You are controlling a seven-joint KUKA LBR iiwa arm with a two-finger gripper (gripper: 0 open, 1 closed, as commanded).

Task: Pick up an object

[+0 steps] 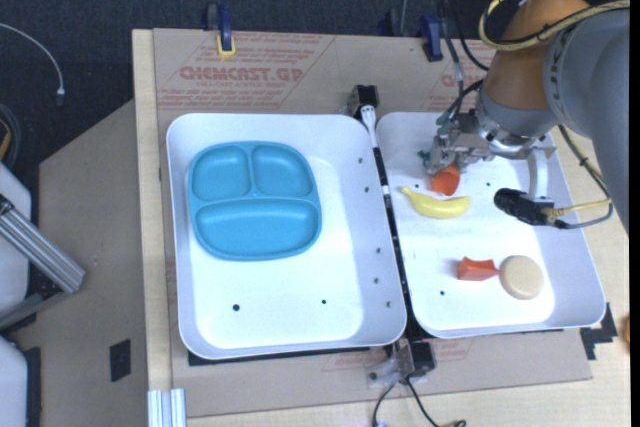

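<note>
My gripper hangs low over the back left part of the right bin, reaching in from the right. Directly beneath its tip lies a small orange-red object, partly covered by the gripper. A yellow banana lies just in front of it, touching or nearly touching it. Nearer the front of the same bin, a small red piece sits beside a round beige object.
A blue divided plate rests in the left bin. A black part with a cable hangs from the arm over the right bin's right side. Clamps hold the board at the back edge.
</note>
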